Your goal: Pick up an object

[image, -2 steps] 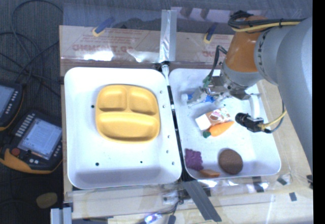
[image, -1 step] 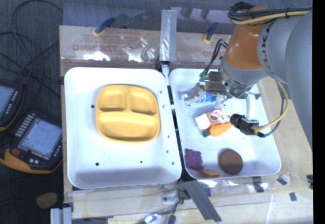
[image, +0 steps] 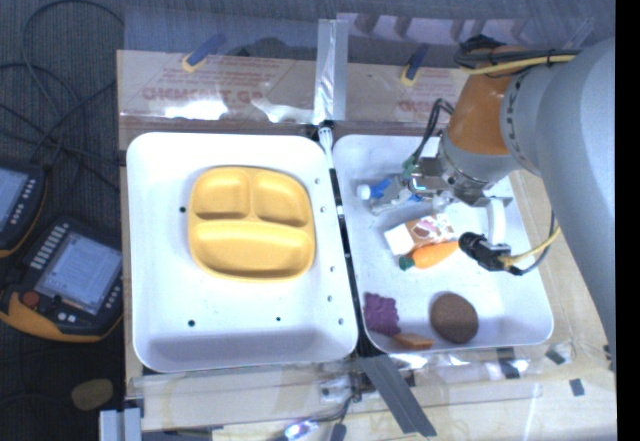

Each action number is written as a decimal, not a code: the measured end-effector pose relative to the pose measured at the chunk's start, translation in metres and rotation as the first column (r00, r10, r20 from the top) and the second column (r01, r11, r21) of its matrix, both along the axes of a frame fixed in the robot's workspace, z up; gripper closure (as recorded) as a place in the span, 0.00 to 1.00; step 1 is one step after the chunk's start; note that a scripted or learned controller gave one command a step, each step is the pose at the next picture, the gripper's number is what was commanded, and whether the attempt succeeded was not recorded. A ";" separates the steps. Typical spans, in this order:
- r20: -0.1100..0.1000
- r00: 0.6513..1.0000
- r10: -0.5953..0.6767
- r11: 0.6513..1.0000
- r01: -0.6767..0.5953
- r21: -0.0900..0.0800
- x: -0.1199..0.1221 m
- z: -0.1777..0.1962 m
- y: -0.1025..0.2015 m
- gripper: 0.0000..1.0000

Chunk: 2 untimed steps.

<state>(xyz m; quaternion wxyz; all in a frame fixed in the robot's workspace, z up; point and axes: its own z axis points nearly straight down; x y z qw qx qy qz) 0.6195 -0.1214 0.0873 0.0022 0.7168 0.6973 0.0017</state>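
Yellow divided tray (image: 251, 222) in left bin (image: 150, 329); handheld pendants (image: 60, 274) and cables (image: 50, 79) on dark floor

Bench (image: 150, 89): brown board top, printed lettering along its far strip.
Left bin (image: 160, 319): white, shallow, sits directly on the bench.
Right bin (image: 530, 314): white, touching the left bin's right side.
Clear plastic sheet (image: 270, 94): taped down on the bench just behind the left bin.
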 end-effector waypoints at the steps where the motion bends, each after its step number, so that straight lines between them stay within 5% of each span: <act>1: 0.002 0.999 0.048 0.999 -0.048 -0.005 -0.051 0.001 -0.059 0.00; 2: 0.003 0.992 0.124 0.992 -0.124 -0.004 0.000 0.000 -0.022 0.00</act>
